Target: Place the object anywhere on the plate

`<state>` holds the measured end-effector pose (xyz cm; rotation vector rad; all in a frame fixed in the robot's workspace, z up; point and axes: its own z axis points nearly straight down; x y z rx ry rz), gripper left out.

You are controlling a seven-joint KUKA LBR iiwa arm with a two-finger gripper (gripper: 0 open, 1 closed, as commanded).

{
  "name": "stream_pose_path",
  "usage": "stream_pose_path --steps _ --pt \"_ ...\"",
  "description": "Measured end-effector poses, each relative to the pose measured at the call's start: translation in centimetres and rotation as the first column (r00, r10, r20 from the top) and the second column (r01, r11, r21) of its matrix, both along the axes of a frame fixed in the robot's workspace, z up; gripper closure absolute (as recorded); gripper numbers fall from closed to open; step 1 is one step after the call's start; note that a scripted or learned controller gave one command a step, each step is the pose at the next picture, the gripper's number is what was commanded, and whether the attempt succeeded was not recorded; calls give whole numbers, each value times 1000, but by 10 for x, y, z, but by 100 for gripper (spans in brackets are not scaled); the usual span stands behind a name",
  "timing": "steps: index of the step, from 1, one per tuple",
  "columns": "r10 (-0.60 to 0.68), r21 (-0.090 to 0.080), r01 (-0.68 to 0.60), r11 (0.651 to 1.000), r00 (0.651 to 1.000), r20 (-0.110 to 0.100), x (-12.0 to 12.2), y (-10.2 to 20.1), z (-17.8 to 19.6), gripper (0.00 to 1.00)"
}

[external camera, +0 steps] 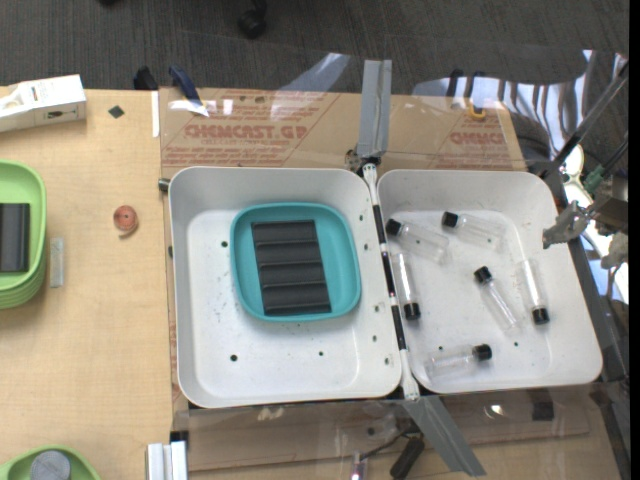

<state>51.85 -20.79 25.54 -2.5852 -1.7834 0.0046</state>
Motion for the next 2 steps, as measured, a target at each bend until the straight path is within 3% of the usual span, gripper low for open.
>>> stream_pose_path --steps 1,2 --pt "-58 -1 58 998 998 -1 22 -3 111 0" --pt "-98 -1 98 995 995 -2 71 -4 147 0"
